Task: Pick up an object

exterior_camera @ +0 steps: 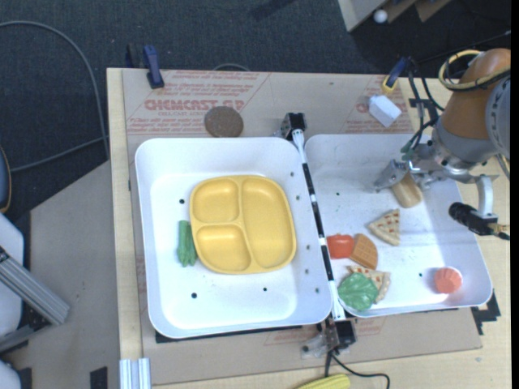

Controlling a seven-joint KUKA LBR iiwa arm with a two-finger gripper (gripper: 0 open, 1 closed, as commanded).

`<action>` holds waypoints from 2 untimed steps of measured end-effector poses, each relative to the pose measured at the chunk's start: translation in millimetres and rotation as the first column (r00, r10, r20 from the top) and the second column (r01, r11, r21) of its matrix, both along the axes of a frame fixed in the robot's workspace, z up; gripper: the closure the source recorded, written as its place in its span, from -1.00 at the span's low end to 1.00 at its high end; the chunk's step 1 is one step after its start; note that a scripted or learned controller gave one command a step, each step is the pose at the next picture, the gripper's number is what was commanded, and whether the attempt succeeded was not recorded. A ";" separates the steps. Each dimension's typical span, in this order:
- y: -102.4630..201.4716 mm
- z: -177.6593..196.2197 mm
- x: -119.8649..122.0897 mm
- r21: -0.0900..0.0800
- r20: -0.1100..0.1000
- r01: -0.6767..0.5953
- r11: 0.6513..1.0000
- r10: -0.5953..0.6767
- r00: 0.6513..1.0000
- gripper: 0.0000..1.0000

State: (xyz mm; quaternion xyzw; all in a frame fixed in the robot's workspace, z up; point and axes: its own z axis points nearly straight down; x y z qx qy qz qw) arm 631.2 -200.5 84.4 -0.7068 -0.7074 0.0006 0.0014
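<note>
Dark carpet surrounds a cardboard-topped bench point(243, 96) with two white bins. Left bin point(162, 298) has a yellow divided plate point(243, 221) and a green bean pod point(186, 243) at its left edge. Arm comes in from right; gripper point(405, 177) is low in the right bin point(349, 156), fingers spread, not gripping. Tan bread-like piece point(407, 193) sits just under the fingertips. Below the fingers: pizza slice point(386, 227), red piece point(340, 245), orange piece point(365, 252), green lettuce-like toy point(357, 291). Orange round fruit point(447, 279) lower right.
</note>
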 end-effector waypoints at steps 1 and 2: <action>0.0 10.9 0.9 -0.001 0.003 -0.001 1.000 0.001 1.000 1.00; 45.1 0.1 30.9 0.000 -0.001 0.000 1.000 0.000 1.000 1.00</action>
